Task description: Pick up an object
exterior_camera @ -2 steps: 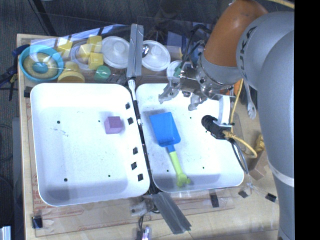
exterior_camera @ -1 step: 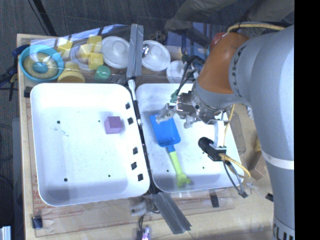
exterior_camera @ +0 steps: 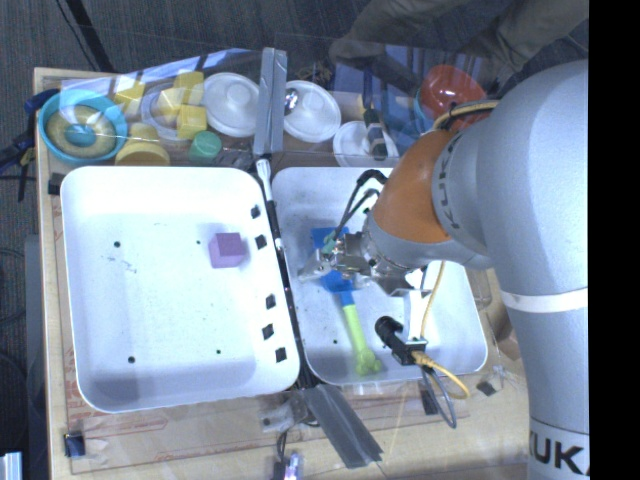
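Reaching into the right bin (exterior_camera: 455, 353), the gripper (exterior_camera: 335, 260), jaw state unclear, risks nudging the blue-and-green brush (exterior_camera: 352, 318) aside and missing it.

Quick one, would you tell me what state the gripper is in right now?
Gripper: down in the right bin over the blue-and-green brush; state cannot be told.

pale wooden bench (exterior_camera: 45, 298) on dark carpet (exterior_camera: 180, 13), cluttered with plastic cups and lids (exterior_camera: 232, 103) at the back
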### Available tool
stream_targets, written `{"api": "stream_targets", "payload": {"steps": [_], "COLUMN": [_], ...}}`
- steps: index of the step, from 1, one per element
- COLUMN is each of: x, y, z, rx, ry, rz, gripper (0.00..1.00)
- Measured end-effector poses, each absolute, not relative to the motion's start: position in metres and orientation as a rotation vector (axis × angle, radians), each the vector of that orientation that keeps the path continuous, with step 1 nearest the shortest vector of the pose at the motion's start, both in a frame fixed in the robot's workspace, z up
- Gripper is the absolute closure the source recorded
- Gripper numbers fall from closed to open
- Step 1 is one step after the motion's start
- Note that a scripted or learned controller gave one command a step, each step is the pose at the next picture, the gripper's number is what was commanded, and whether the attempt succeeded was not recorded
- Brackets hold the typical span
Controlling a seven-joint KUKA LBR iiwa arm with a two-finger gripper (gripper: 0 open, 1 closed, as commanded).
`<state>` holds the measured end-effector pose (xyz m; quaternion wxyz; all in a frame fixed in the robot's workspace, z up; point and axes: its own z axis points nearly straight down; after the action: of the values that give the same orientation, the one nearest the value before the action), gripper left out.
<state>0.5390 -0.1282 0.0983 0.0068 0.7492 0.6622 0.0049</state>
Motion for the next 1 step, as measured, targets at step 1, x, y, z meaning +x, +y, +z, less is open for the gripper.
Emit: {"api": "stream_targets", "payload": {"steps": [1], "x": [0.5397], "y": [-0.1278], "z": [0.1081], "rx": [2.340], "ry": [2.077], "rz": [0.015], "gripper": [1.00]}}
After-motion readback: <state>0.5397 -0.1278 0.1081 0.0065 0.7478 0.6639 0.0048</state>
